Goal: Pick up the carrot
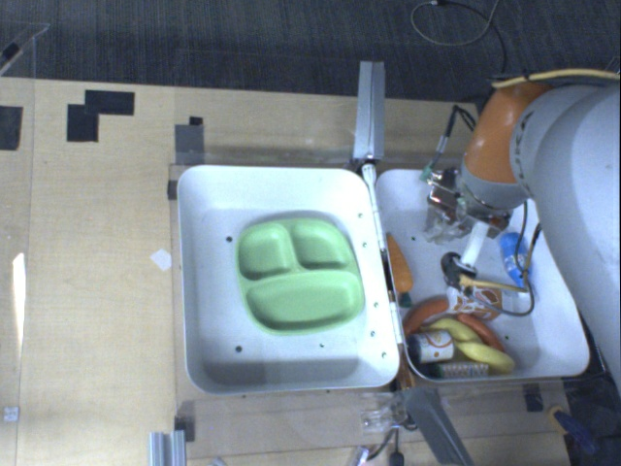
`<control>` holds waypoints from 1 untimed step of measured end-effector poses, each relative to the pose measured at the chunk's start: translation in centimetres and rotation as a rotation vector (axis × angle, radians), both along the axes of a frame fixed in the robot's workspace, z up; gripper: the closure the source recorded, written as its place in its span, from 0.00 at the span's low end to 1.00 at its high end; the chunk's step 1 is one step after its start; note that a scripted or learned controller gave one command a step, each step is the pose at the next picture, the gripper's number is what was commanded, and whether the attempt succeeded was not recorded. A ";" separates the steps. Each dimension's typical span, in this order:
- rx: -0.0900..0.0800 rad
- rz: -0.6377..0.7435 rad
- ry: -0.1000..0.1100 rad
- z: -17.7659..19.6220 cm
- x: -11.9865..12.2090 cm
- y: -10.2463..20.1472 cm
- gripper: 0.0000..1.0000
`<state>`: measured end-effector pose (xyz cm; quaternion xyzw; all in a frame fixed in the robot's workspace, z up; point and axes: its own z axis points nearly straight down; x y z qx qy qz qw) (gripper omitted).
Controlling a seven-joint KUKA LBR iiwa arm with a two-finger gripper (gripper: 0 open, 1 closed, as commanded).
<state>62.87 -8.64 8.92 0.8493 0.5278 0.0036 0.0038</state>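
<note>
The carrot [398, 266] is a short orange piece lying lengthwise against the left wall of the right bin [558, 352]. My gripper [448, 219] hangs over the upper middle of that bin, below the arm's orange band [492, 144]. It is to the right of the carrot and slightly farther back, apart from it. The wrist body covers the gripper's tips from above. Nothing shows in its grasp.
A green divided plate [296, 272] lies in the left bin [209, 357]. Near the right bin's front lie a yellow banana [477, 349], a red-brown piece [432, 313] and a small dark box [434, 349]. A blue-and-white item [511, 256] and a cable lie right of the gripper.
</note>
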 end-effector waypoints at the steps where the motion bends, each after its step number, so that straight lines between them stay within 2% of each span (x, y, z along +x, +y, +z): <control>1: -0.002 0.269 0.003 -0.1 1.9 -7.2 1.00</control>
